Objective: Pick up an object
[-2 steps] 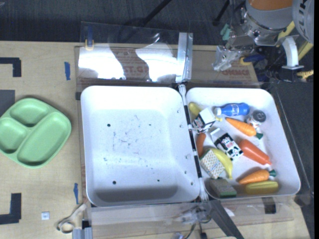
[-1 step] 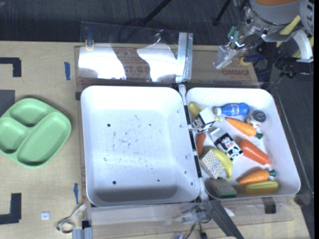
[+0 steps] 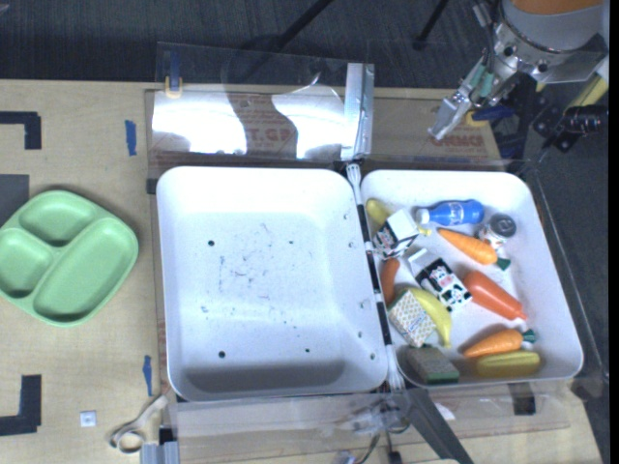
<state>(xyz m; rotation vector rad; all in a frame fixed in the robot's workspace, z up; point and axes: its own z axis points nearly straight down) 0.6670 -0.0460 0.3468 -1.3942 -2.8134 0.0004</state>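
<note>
Overhead, wooden bench (image 3: 87, 114) with two white bins (image 3: 193, 201), green tray (image 3: 63, 254) alongside.

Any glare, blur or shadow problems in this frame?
Camera view: strong glare on the clear panel behind the left bin; the tool looks slightly soft; the toys in the right bin are evenly lit, with mild shadows.

Both bins (image 3: 259, 187) are white, the left one flecked with faint dark marks. The right bin holds orange carrots (image 3: 493, 296), a blue bottle (image 3: 455, 212), a yellow banana (image 3: 437, 314) and a black-and-white carton (image 3: 441, 281). A pale green divided plate (image 3: 64, 255) lies on the tan bench (image 3: 77, 133).
</note>
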